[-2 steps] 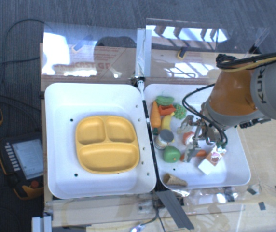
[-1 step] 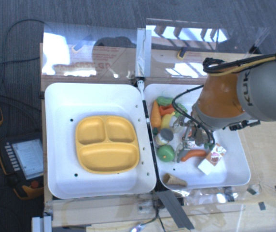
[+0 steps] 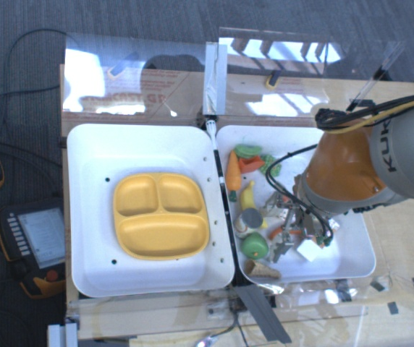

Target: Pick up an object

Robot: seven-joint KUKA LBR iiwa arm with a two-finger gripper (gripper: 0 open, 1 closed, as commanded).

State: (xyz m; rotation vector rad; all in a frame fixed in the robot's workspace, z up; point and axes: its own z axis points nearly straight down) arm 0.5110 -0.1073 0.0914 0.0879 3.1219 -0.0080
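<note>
Worktop's right bin is pretty cluttered, and the jaws hang low, green ball just left; grip state unclear.

Bright even light, sharp focus, white glare on the clear panels behind both bins.

Bench surroundings and the left bin

A yellow divided tray is lying in the left white bin; a handheld pendant and black cables are resting on grey carpet.
</note>
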